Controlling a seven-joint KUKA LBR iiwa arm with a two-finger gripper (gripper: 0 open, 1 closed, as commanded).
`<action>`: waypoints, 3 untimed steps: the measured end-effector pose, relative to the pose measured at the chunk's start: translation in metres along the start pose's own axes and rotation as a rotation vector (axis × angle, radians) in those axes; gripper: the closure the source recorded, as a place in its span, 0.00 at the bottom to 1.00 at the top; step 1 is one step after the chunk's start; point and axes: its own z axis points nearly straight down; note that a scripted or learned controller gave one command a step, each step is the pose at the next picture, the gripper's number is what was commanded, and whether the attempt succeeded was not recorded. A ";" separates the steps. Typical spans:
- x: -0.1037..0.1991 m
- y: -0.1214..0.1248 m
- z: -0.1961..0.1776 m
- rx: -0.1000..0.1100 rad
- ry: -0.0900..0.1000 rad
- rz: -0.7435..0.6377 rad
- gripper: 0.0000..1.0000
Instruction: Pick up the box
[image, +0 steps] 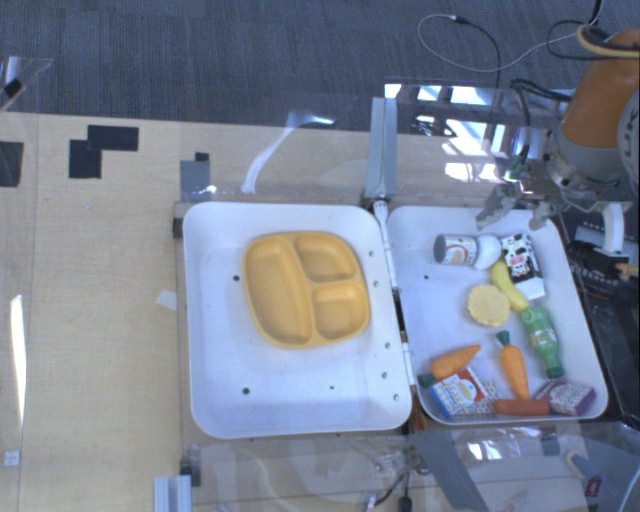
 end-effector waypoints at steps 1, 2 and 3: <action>0.059 0.009 0.097 -0.003 0.000 -0.063 0.00; 0.075 -0.048 0.104 0.000 0.001 -0.029 0.00; 0.054 0.010 0.110 -0.006 0.000 0.166 0.00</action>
